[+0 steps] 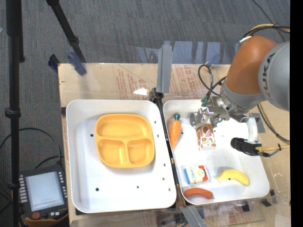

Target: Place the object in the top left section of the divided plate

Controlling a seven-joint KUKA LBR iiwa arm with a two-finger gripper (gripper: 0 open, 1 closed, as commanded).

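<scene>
Two white bins (pixel 75 126), one divided plate (pixel 125 140), carrot (pixel 174 131), carton (pixel 206 136), box (pixel 196 174), banana (pixel 233 177), sausage (pixel 198 193).

"KUKA" on the grey arm (pixel 280 74), red print on cardboard (pixel 187 79) unreadable

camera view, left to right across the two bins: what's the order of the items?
divided plate → carrot → small box → patterned carton under the gripper → banana. Sausage skipped: it overlaps the box's span.
</scene>
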